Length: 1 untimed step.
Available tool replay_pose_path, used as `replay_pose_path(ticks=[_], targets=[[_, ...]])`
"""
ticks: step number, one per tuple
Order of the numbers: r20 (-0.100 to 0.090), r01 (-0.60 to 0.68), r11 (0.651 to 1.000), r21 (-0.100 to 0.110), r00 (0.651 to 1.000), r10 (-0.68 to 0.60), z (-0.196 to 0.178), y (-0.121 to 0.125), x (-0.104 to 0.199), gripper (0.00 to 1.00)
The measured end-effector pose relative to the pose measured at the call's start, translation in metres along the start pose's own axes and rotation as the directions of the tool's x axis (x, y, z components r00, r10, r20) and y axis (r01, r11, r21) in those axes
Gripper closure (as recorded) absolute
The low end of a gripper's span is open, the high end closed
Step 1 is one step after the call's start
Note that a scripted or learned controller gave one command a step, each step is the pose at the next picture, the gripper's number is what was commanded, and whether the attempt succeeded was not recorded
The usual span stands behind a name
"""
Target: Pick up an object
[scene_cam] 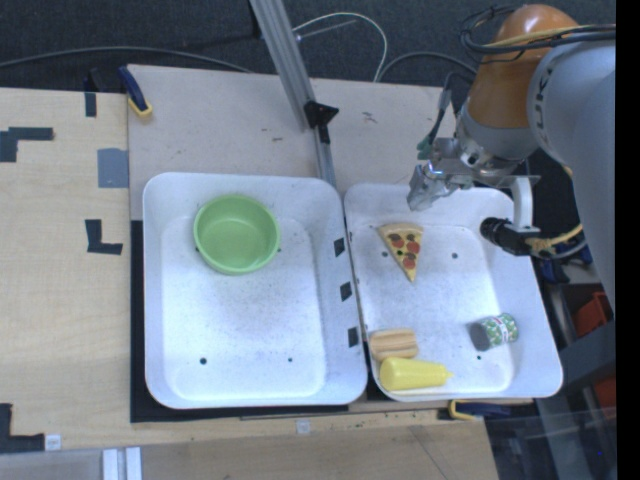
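Note:
A toy pizza slice (402,246) lies in the upper part of the right bin (520,298). Near that bin's front edge sit a tan hot-dog bun (393,344) and a yellow piece (412,373). A small green-and-grey can (495,331) lies at the bin's right side. In the left bin (250,338) stands a green bowl (237,233). My gripper (424,190) hangs over the back rim of the right bin, just up and right of the pizza slice, with nothing seen in it.
A slanted metal pole (290,63) crosses the bench behind the bins and ends at a black clamp (320,114). Cables trail along the back. Black clips (348,290) sit on the seam between the bins.

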<state>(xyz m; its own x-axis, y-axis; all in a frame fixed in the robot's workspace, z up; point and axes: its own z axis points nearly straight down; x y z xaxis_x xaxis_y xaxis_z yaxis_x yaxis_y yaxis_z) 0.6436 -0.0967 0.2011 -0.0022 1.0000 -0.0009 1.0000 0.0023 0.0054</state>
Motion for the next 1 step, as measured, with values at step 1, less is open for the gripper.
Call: replay_pose_path(ticks=[1], targets=[[-0.001, 0.0, 1.0, 0.003, 1.0, 0.0, -0.0321, 0.001, 0.0005, 1.0]])
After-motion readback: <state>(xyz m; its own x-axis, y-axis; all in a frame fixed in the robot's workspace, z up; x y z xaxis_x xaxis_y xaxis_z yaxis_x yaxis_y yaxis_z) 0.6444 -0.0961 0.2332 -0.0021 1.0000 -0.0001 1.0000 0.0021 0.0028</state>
